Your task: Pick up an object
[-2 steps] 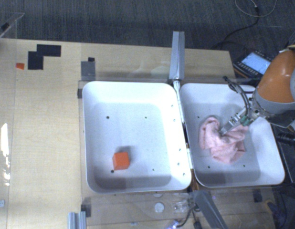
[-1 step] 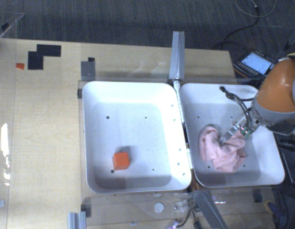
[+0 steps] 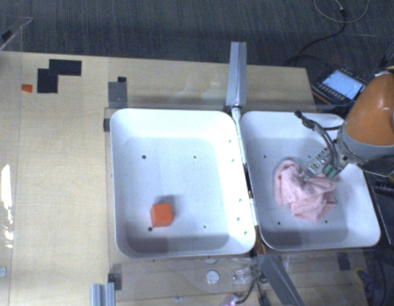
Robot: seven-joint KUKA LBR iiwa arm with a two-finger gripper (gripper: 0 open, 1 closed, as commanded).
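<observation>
Two white bins sit side by side on the desk (image 3: 57, 190): the left bin (image 3: 127, 171) holds a small orange block (image 3: 162, 215) in its lower left part, and the right bin (image 3: 356, 234) holds a crumpled pink cloth (image 3: 299, 193) near its middle. The jaws (image 3: 319, 169) are down at the cloth's upper right edge, touching or pressing into the fabric. Whether they are open, closed, or pinching the cloth cannot be told from this view. The cloth lies on the bin floor, so the pick looks not yet done; closing on the fabric and lifting it are what is left. The arm (image 3: 374, 116) enters from the right of the frame, its orange band above the wrist, angled down and to the left toward the cloth.
</observation>
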